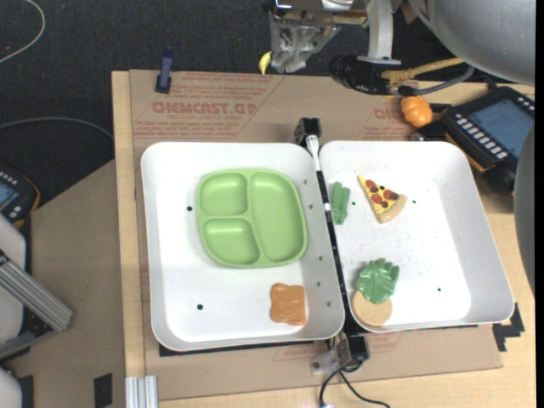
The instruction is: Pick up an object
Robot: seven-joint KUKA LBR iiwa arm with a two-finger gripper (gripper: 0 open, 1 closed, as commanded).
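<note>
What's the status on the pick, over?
Gripper high, beyond the bins, carrying nothing visible. Pizza slice, green toys, brown toy untouched. Green tray in left bin. Nothing blocking.

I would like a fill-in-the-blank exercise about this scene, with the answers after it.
1. The green divided plate lies in the ____ bin of the view.
2. The plate has ____ compartments.
3. The pizza slice lies in the ____ bin.
4. The end effector is beyond the bins, near the ____ edge of the view.

Answers: left; three; right; top
</note>
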